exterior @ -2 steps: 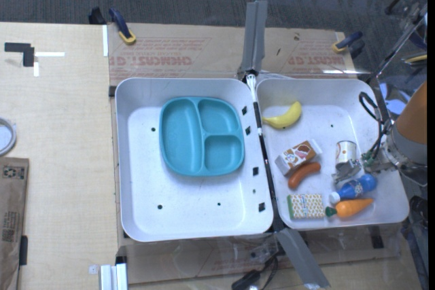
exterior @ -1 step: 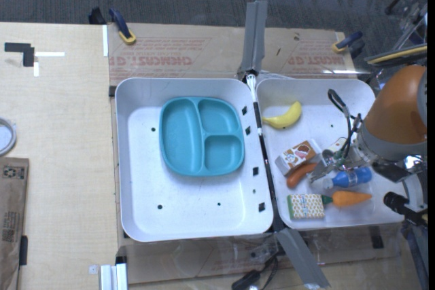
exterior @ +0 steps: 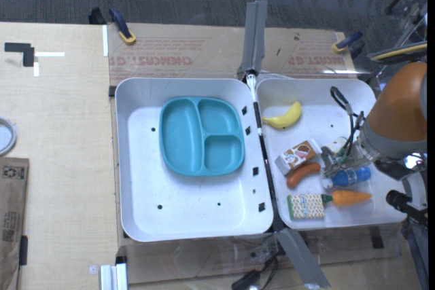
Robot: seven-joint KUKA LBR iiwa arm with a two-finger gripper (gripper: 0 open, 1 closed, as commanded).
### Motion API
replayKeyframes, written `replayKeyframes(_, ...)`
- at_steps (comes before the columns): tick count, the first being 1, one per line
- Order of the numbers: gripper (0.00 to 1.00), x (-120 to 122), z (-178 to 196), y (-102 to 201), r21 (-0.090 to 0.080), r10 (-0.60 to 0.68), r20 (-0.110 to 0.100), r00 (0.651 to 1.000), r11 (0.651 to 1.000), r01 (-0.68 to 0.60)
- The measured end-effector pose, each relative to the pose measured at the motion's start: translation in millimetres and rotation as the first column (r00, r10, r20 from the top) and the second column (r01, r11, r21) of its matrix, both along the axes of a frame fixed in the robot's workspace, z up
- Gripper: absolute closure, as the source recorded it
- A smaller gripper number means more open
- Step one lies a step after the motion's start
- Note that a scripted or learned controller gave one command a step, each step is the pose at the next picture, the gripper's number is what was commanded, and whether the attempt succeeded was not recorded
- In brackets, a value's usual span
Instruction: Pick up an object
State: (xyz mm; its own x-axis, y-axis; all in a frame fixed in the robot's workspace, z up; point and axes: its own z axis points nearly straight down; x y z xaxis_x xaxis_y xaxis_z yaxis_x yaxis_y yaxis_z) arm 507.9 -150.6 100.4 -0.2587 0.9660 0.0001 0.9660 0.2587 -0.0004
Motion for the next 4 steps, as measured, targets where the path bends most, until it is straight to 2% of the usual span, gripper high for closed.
replayKeyframes(1,1.0,-29.6,98.2,-60.7,-0.002,-0.041,0.001,0.999,0.999,0.041)
replayKeyframes(2,1.0,20.4,125.6,-41.8,-0.001,-0.177,0.001,0.984,0.984,0.177)
replayKeyframes(3,0.0,20.4,125.5,-41.9,-0.002,-0.177,0.0,0.984,0.984,0.177)
replayKeyframes(4,0.0,3.0,13.5,19.3,-0.005,-0.099,0.034,0.995,0.995,0.099)
